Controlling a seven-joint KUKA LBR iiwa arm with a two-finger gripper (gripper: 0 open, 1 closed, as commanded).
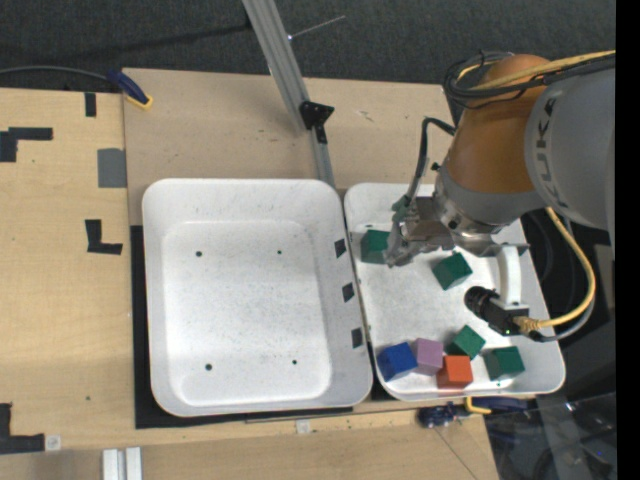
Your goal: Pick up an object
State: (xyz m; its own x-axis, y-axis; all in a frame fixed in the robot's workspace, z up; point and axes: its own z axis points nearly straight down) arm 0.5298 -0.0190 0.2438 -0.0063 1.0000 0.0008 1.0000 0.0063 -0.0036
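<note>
**Gripper low over a green block in the right bin**

Nearest, along the right bin's (540, 368) near edge, sit a blue block (397, 359), a purple one (429, 353), an orange one (457, 370) and two green ones, bunched as loose stock. Farther in lies another green block (453, 270). Beyond it the gripper (402, 248) hangs just beside a dark green block (375, 245), likely the target; whether it grips I cannot tell. The left bin (160, 203) waits alongside.
</note>
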